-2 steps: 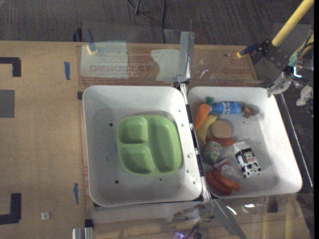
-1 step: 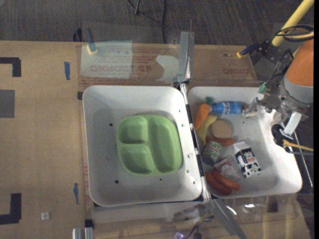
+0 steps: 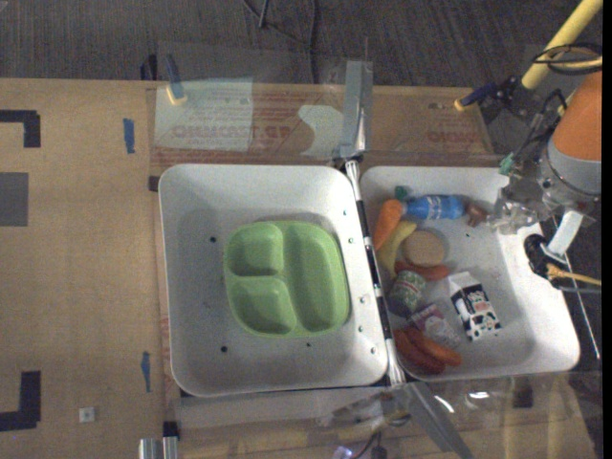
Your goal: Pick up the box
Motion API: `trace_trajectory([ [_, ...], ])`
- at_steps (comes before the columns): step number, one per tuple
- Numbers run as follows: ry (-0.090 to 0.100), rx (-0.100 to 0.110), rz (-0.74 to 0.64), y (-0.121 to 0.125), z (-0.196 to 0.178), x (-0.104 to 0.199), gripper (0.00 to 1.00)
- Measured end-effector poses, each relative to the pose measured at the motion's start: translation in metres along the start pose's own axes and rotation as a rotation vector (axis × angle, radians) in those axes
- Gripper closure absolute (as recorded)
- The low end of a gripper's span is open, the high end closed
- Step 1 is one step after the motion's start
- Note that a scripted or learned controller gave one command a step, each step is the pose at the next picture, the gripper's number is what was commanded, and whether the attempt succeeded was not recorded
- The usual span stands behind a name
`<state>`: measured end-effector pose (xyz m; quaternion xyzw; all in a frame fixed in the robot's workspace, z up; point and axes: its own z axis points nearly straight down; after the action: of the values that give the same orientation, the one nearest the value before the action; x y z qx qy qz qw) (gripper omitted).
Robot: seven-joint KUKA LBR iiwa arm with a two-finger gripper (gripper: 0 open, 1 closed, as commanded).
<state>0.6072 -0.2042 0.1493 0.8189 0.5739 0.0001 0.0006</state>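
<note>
Two white bins sit side by side on the bench (image 3: 76,285). In the right bin (image 3: 545,338), the box (image 3: 475,311) lies near the middle, beside sausages (image 3: 426,347). Above the bin's upper right corner hangs the gripper (image 3: 512,213); its state cannot be told.

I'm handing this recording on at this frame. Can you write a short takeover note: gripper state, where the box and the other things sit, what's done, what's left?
Gripper: at the upper right edge of the right bin, nothing visibly held.
Box: small black-and-white carton, lying in the right bin's lower middle, apart from the gripper.
Nearby in the same bin: blue bottle, carrot, can, sausages.
Left bin: green divided tray.
Done: no pickup yet.
Left: move over the box, grasp it and lift it.
</note>
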Motion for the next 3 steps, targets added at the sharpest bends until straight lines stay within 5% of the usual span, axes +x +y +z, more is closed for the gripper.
trace_trajectory([
  [1,-0.001,0.002,0.49,-0.005,0.012,-0.011,1.0],
  [2,0.0,0.002,0.489,-0.005,0.012,-0.01,0.0],
  [3,-0.001,0.001,0.57,0.024,-0.218,0.008,0.0],
])
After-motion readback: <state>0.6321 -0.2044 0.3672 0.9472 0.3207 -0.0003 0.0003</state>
